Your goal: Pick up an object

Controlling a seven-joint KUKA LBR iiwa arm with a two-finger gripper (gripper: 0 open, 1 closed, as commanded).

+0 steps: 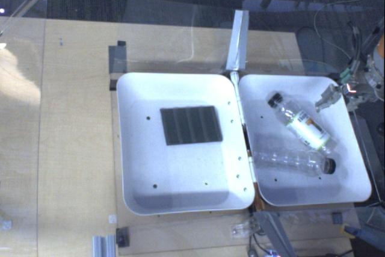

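We find a light wooden bench [66, 147] bearing two shallow white bins side by side: left bin [138, 189], right bin [355, 180], rims touching.

— Is any writing showing that you can actually read?

— No, nothing is coming through as readable. The only thing carrying print is the clear bottle [299, 121] lying at a slant in the right bin [355, 189], right of the frame's centre. A label is wrapping round its lower half, showing a green band and a white patch with a small dark and orange mark.

— Are any letters or numbers standing out on that label?

— None; the marks are staying too small and blurred to make out a word, a brand or a number.

— And the dark ribbed pad [190, 125] in the left bin [135, 189]?

— It is showing plain ridges, no lettering.
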